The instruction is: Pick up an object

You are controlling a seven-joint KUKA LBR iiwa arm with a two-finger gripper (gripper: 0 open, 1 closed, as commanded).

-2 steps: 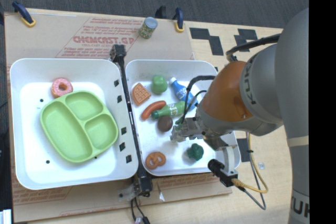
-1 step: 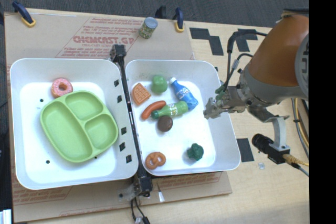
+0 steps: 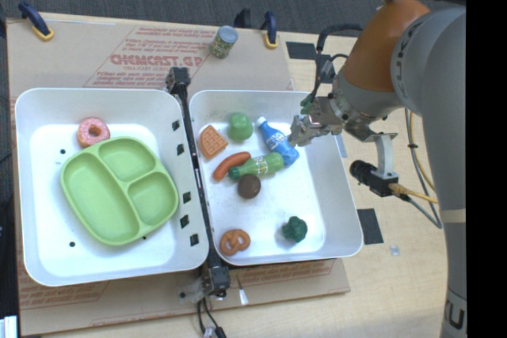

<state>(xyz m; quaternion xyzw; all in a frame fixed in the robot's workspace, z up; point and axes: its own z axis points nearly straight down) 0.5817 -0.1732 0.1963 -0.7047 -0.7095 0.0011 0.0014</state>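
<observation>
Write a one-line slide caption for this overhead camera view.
Pincer poised beside a blue bottle among toy foods in the right bin.

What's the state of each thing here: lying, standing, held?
Blue bottle: lying tilted, right bin, by gripper.
Green bottle: lying on its side.
Divided plate: flat, left bin.
Doughnut: flat beside plate.
Small jar: outside bins, on board.

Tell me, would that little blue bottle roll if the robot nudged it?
Probably: the blue bottle lies on its side and looks round. The green bottle touching it might stop it. It seems a light toy, likely smooth and slippery to pinch.
</observation>
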